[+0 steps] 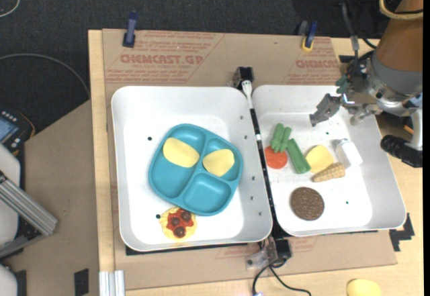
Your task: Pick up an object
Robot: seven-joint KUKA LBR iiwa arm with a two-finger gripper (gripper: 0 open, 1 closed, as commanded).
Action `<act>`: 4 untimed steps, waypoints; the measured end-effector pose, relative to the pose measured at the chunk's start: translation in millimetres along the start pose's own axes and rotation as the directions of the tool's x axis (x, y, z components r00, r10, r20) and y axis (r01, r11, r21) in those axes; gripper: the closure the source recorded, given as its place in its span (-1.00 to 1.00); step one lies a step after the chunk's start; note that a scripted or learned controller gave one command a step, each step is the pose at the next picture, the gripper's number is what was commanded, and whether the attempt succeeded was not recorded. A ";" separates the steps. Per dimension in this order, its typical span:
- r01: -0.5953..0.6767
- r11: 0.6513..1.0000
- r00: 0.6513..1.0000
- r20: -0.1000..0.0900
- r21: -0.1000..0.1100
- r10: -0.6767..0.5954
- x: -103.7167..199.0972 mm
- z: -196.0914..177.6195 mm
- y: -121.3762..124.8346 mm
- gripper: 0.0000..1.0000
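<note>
The camera view looks down on two white bins, and the right bin point(376, 214) is the landmark here. The gripper point(330, 108) hangs over the back part of this bin, and its fingers look spread apart with nothing between them. In the middle of the bin lie the things to pick: a red tomato point(276, 158), green beans point(289, 147), a yellow block point(319, 156), a cone point(328, 172) and a small white piece point(346, 152). A brown cookie point(308, 203) sits alone nearer the bin's front.

The cookie looks like the easiest pick, since nothing touches it. The arm should probably line up right above it, drop straight down, then squeeze gently.

Behind the bin, red letters on the counter point(201, 63) read "CHEMCAST GP". The smaller print is too tiny to read.
</note>
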State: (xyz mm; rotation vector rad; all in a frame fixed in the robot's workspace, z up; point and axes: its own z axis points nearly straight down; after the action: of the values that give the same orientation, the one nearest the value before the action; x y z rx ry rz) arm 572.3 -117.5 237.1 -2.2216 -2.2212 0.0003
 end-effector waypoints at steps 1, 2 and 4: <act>0.001 1.000 1.000 0.001 -0.004 -0.001 0.0 -11.0 0.8 1.00; 0.008 1.000 1.000 -0.005 0.005 -0.008 84.3 -28.8 -70.3 1.00; -0.001 1.000 1.000 0.000 -0.003 0.001 141.1 -105.0 -78.3 1.00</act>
State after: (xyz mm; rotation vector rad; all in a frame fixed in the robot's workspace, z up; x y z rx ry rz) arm 494.0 23.6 342.1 -2.2240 -2.2221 -0.0027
